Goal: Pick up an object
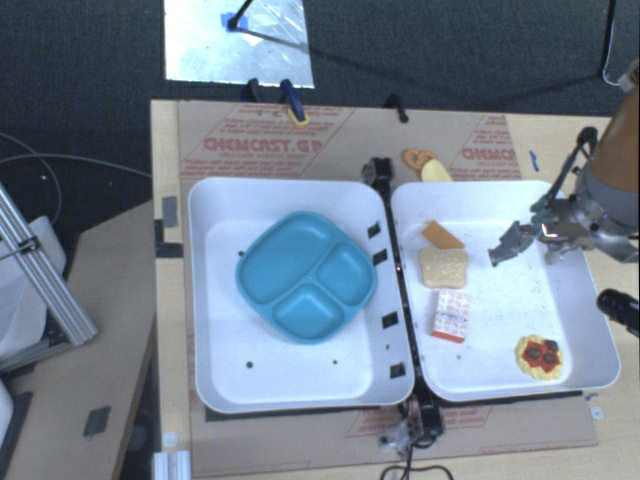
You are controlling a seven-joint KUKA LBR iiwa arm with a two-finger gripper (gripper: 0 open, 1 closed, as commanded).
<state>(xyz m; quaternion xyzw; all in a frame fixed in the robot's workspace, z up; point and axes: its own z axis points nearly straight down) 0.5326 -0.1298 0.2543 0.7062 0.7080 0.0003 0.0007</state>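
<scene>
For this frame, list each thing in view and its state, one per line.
Blue divided plate: flat in the left bin, nothing on it.
Toast slice: flat in the right bin.
Orange wedge: touching the toast's far edge.
Red and white packet: flat, nearer than the toast.
Small pizza: flat, near corner of the right bin.
Gripper: above the right bin, holding nothing visible.

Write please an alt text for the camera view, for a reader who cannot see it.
A grey robot arm reaches in from the right, its tool above the right white bin, which holds toy food: a bread slice, an orange wedge, a small packet and a pizza. The left bin holds a blue divided plate.
</scene>
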